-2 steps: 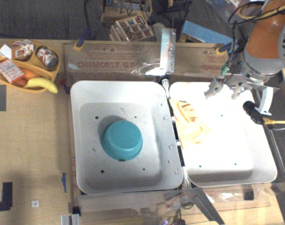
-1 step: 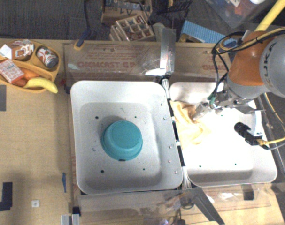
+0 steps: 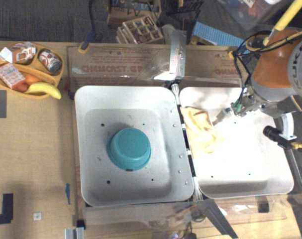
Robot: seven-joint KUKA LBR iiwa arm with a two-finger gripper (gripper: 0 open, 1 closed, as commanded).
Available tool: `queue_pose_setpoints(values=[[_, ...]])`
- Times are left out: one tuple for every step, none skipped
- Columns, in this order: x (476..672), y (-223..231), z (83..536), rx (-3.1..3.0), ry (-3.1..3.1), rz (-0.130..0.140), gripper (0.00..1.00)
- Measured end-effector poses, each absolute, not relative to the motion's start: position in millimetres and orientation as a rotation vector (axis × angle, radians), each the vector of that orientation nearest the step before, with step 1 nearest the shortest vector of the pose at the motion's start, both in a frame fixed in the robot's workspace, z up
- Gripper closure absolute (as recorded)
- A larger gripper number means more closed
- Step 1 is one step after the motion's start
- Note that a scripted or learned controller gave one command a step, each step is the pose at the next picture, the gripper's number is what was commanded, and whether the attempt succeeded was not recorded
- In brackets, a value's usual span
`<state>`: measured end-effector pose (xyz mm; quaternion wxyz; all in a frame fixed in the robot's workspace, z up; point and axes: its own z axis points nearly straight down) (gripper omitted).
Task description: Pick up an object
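Likely target: yellow cloth, crumpled in the right bin, against its left wall and toward the back.
Claw: gripper low over the right bin, just beside the cloth's right edge; tips small and blurred, so spread or pressed together cannot be told; nothing seen held.
Contact: tips near the cloth, perhaps touching its edge; not sure from this slant.
Risk, missed grasp: tips set at the cloth's edge rather than over its bulk; could close on air or catch a single thin fold.
Risk, slipping: soft, limp fabric; could slide out on the lift if pinched shallowly.
Risk, dragging: cloth pressed near the wall between the bins; could bunch against it or get pushed along rather than lifted.
Risk, scraping: low approach; tips could strike the bin floor under the thin fabric.
Right bin contents: the yellow cloth alone, plus the arm reaching in from the right.
Left bin contents: teal bowl, upside down, near the middle, well apart from the cloth.
Farther out: yellow tray on the bench at far left, with a banana and small food items.
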<state>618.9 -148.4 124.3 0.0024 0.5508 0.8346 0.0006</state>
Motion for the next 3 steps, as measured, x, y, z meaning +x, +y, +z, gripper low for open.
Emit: queue_pose_setpoints(values=[[637.7, -147.4, 112.2, 1.702, 2.635, 0.002, 0.00], [640.6, -108.4, 93.6, 1.426, 2.781, 0.005, 0.00], [605.3, -103.5, 93.2, 1.474, 2.753, 0.008, 0.00]])
